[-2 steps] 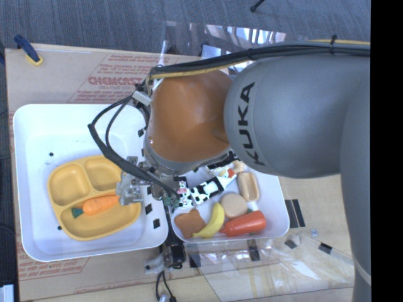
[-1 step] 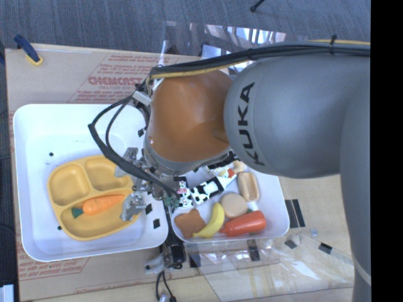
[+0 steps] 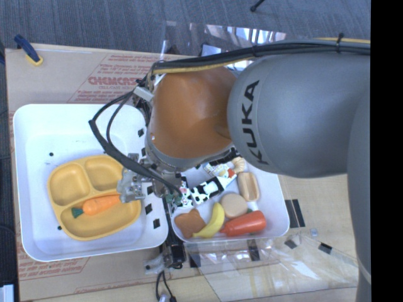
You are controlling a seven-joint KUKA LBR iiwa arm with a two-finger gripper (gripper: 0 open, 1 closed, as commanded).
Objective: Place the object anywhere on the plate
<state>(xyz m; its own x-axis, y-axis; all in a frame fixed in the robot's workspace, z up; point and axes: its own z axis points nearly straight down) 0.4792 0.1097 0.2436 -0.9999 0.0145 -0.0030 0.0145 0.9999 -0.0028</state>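
A yellow divided plate (image 3: 69, 184) lies in the left bin (image 3: 38, 137). An orange toy carrot (image 3: 97, 205) with a green top rests in the plate's front compartment. My gripper (image 3: 131, 187) hangs just right of the carrot, over the plate's right edge, with the carrot lying apart from it on the plate. The big grey arm with its orange band covers the space above the gripper.
The right bin (image 3: 277, 222) holds several toy foods: a banana (image 3: 213, 222), a red pepper (image 3: 245, 223), a brown cookie (image 3: 189, 221), a hot dog (image 3: 247, 186) and a black-and-white piece (image 3: 204, 192). Black cables loop over the left bin's back right.
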